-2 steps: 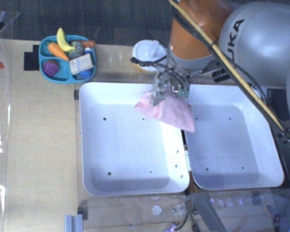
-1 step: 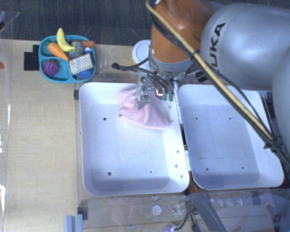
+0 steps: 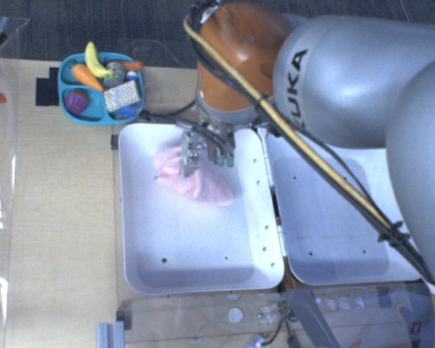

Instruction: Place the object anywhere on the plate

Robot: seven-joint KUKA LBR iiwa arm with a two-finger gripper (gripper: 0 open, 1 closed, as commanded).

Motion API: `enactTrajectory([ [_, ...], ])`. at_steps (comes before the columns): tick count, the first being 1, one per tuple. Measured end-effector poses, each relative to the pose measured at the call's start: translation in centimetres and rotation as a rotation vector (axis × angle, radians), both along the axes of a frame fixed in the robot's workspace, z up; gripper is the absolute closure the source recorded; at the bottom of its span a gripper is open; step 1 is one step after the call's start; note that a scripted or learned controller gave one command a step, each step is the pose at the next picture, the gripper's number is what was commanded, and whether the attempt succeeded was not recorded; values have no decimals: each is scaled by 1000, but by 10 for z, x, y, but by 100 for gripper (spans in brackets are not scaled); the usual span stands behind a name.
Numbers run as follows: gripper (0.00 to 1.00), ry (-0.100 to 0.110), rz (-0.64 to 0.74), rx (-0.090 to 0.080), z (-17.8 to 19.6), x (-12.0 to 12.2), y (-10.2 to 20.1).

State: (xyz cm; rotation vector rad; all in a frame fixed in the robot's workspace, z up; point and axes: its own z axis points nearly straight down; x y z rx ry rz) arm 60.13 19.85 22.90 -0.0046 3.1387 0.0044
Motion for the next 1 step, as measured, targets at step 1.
enactTrajectory([
  [1, 0, -1, 0, 0, 0, 0, 0],
])
